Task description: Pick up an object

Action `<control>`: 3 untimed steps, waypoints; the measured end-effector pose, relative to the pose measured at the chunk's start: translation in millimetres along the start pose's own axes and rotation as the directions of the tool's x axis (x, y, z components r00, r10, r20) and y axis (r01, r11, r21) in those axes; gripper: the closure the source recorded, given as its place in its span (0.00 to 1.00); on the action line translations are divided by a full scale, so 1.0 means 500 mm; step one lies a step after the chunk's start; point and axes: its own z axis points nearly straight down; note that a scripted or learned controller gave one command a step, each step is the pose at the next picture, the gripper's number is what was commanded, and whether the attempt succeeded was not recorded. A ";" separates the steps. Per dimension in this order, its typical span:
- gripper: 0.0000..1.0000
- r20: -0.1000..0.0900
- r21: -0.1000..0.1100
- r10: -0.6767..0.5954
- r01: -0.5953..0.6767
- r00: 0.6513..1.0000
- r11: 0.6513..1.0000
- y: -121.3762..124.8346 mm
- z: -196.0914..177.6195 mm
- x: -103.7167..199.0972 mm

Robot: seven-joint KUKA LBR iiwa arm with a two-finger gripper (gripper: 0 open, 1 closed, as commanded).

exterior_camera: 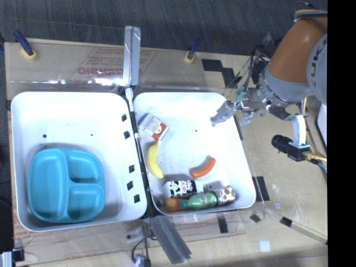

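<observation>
Spreading across the tan desk [289, 193], two shallow white plastic bins side by side: left bin [67, 102] with a light-blue compartmented tray [65, 185], right bin [183, 102] with the small goods. Reaching in from the right, grey arm with orange band [295, 52], its hand [222, 114] over the right bin's upper right rim, nothing visibly grasped, open or clenched impossible to tell. Lying in the right bin: yellow banana [154, 160], green bottle [201, 201], orange sausage [202, 167], red-and-white carton [152, 126], black-and-white carton [181, 187].
</observation>
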 end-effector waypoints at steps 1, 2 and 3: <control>0.00 0.000 0.001 -0.046 0.046 0.999 0.999 -0.038 0.159 -0.025; 0.00 -0.001 0.000 0.003 -0.003 1.000 1.000 -0.130 0.346 -0.024; 1.00 0.000 0.000 -0.002 0.002 1.000 1.000 -0.129 0.326 -0.025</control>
